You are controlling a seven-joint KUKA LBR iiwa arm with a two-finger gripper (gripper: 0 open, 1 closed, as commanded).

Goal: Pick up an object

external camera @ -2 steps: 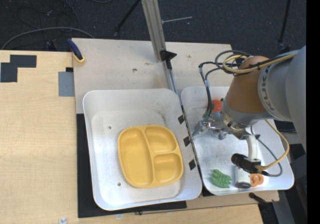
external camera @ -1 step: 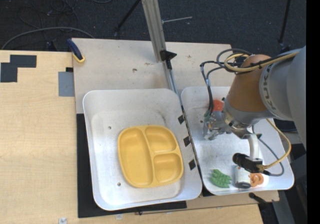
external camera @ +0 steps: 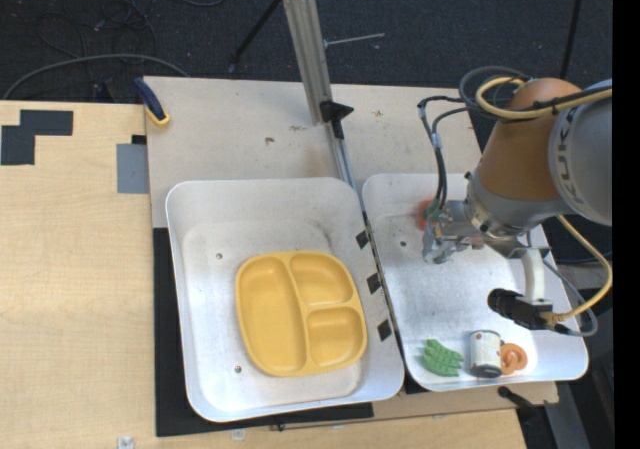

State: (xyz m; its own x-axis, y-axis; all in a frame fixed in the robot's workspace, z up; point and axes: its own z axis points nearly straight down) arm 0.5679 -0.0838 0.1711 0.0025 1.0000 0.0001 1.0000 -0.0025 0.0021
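Note:
My gripper (external camera: 438,249) hangs low over the back half of the right bin (external camera: 440,307), under the grey arm with its orange band. A small red-orange object (external camera: 428,210) peeks out just behind the gripper, partly hidden by it. Along the front edge of the same bin lie a green leafy toy (external camera: 441,358), a small grey-and-white cylinder (external camera: 485,353) and an orange ring (external camera: 513,358), all well clear of the gripper. A yellow divided plate (external camera: 300,312) rests in the left bin (external camera: 200,237).
A metal post (external camera: 310,47) rises behind the gap between the bins. Black clips (external camera: 373,282) sit along the bins' shared edge. A black cable fitting (external camera: 520,309) and yellow hoses hang off the arm over the right bin's right side.

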